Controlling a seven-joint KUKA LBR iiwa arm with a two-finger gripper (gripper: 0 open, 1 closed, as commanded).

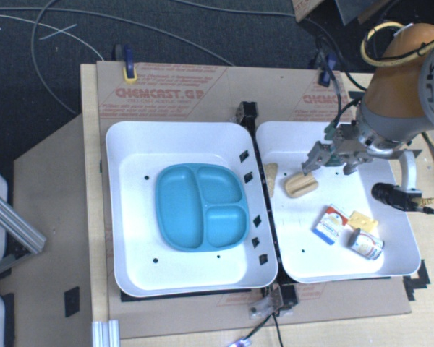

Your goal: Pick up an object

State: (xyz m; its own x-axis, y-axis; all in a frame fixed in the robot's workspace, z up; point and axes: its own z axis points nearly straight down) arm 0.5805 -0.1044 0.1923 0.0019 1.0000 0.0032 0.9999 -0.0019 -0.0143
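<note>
White bins are sitting side by side on the counter (94, 194), which is lying under a tan printed board. The left bin (130, 251) is holding a blue divided plate (201, 207), roughly centred, w/ three compartments facing up. The right bin (311, 262) is holding the loose items.

The arm (401, 85), grey w/ an orange band, is reaching in from the right side & hanging over the back half of the right bin. Its pincer (330, 163) is pointing down and slightly left, fingers looking spread apart, w/ nothing pinched between them.

A tan roll (301, 186) is lying on the bin floor just below and left of the pincer's left-hand fingertip, very near it; contact can't be made out. A smaller tan bit (270, 179) is resting against the wall next to the divider, near the roll but apart from it.

Toward the front right corner, a small red, white & blue box (330, 225) is lying flat and tilted. Just beside it, a yellow piece (363, 221) is sitting, w/ a small can (365, 246) lying on its side directly in front, approx. touching it. This group is lying well apart from the pincer.
</note>
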